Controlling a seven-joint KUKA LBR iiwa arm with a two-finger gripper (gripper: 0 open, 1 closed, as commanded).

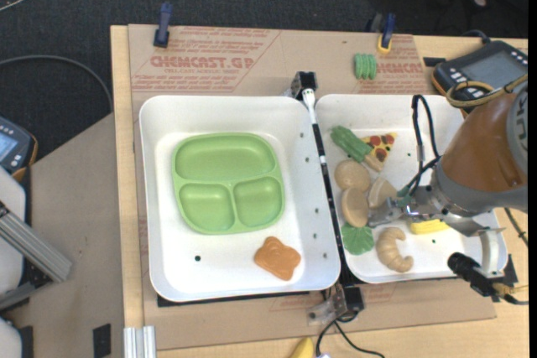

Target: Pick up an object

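Note:
The right bin (336,109) holds several toy foods: a green pod (351,142), a pizza slice (381,147), a tan round piece (351,174), a second tan piece (356,206), a green leafy piece (358,241), a croissant (394,251) and a small yellow piece (428,225). My gripper (388,210) reaches in from the right and hangs low in the middle of this bin, just right of the second tan piece and above the croissant. The arm's bulk hides the bin's right side.
The left bin (155,180) carries a green divided plate (226,182) and an orange toy piece (278,257) near its front right corner. A small green ridged toy (365,66) lies on the board behind the right bin. Clamps (163,23) grip the board's far edge.

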